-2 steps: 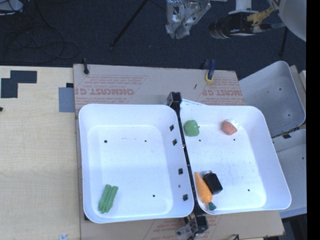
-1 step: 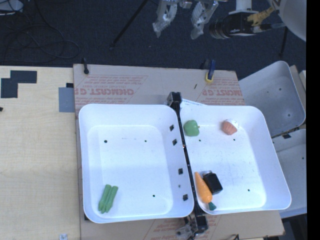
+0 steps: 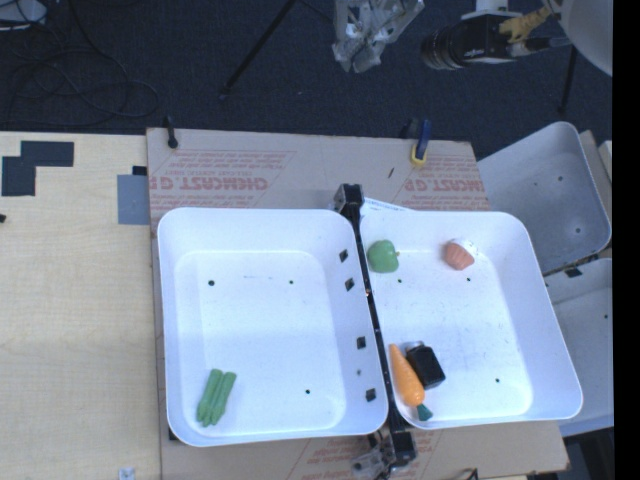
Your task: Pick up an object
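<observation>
The tool hangs high above both bins, grip impossible to judge, so nothing's picked yet; next it must descend toward the green pepper below.

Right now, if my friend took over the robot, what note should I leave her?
Claw: up high, behind the bins, over the dark floor; nothing visible between its fingers, and I can't tell if it's open.
Left bin: green bean pods near the front corner.
Right bin: green pepper by the divider, orange-pink piece at the back, carrot touching a black block at the front.
Done: nothing picked up.
Left: pick one object.
</observation>
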`<action>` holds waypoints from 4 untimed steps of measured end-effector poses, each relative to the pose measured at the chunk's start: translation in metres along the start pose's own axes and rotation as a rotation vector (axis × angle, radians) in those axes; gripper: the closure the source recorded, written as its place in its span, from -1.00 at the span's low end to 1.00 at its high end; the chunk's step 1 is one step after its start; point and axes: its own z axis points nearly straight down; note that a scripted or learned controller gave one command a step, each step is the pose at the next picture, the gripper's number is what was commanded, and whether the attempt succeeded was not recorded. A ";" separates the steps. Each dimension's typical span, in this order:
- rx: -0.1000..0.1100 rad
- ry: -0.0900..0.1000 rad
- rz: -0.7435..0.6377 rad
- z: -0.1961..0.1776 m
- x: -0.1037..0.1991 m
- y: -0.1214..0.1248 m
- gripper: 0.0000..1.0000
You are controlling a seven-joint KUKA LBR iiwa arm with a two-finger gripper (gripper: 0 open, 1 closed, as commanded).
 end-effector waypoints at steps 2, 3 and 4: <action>0.001 -0.001 -0.005 -0.009 0.001 0.000 1.00; 0.002 -0.001 -0.005 -0.009 0.001 0.000 -1.00; -0.002 -0.001 -0.010 -0.018 0.003 0.000 1.00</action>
